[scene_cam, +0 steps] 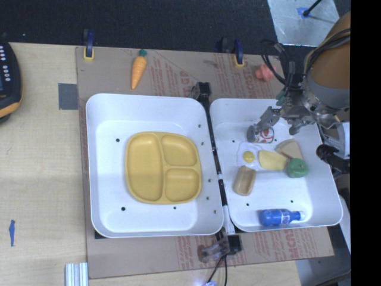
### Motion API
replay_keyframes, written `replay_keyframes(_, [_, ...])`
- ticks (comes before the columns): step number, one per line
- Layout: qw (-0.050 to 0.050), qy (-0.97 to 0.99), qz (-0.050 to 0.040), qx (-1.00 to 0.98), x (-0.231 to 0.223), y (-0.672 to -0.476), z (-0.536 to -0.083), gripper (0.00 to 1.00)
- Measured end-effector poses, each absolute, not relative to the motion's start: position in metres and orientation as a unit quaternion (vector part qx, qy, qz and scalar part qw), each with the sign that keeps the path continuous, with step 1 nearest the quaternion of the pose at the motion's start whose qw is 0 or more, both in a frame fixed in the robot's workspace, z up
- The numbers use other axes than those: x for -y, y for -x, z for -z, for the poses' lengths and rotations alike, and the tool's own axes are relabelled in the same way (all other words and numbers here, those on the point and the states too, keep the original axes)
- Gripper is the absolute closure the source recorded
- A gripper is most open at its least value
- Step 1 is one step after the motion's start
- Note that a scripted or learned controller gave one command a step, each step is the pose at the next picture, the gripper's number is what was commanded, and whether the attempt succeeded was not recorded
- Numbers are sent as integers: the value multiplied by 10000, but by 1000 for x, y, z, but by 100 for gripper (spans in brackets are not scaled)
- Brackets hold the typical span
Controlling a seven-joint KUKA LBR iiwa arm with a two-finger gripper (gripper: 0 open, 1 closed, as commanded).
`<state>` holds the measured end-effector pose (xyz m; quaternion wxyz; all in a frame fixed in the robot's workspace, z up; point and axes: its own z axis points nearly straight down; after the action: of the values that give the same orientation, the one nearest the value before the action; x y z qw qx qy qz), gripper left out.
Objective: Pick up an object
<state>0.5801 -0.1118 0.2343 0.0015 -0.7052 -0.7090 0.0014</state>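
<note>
My gripper [278, 126] hangs over the back of the right bin [324, 210], open, with nothing between its fingers. One fingertip [259, 129] is just above a small red-and-white item [267, 135]. In front of it lie a tan slice [290, 148], a yellow wedge [271, 160], a small yellow round piece [248, 157], a green object [296, 168] and a tan bread-like piece [244, 180]. A blue bottle [280, 217] lies on its side near the bin's front wall.
The left bin [104, 213] holds a yellow divided plate [162, 166]. A toy carrot [138, 69] and a pink item [264, 72] lie on the board behind the bins. A dark device [7, 79] sits at the far left.
</note>
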Motion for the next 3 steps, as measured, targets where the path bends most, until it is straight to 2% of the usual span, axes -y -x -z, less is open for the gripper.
replay_keyframes(1, [47, 7058, -46, 7084, 121, -554, -85, 0])
replay_keyframes(2, [30, 7055, -25, 7087, 118, -527, -91, 0])
replay_keyframes(3, [-10, 7048, 6, 7094, 108, -578, -92, 0])
